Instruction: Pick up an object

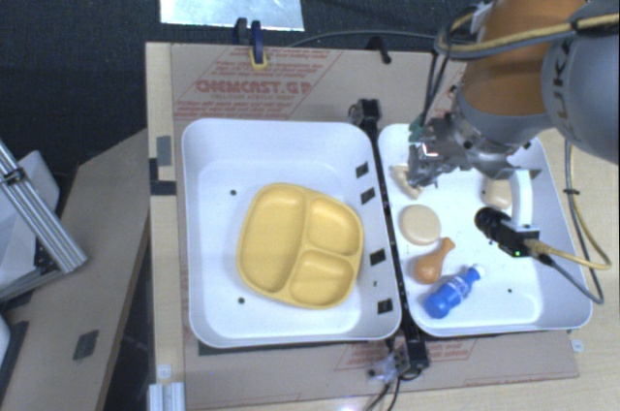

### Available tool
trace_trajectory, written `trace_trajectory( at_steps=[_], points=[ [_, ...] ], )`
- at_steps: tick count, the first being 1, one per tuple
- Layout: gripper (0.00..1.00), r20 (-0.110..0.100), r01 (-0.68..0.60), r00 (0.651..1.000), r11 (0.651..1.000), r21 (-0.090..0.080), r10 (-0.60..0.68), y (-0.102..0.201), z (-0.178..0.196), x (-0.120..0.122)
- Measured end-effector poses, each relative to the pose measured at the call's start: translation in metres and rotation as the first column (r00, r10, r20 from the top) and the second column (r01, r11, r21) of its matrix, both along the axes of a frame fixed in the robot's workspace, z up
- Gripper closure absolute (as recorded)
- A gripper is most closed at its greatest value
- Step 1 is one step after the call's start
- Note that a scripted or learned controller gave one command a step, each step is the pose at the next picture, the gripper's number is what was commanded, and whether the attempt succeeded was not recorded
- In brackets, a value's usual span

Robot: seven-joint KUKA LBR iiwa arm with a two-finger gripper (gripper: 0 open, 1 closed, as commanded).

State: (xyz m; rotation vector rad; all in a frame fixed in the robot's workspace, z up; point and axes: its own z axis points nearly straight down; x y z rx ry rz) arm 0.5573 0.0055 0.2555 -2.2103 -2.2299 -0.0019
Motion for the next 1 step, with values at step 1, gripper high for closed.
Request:
trace_trajectory(
  at_steps=[1],
  points=[
    [1.0, 0.0, -0.001, 1.0, 1.0, 0.001, 0.001, 0.0579, -0.0189, -0.0056]
  ],
)
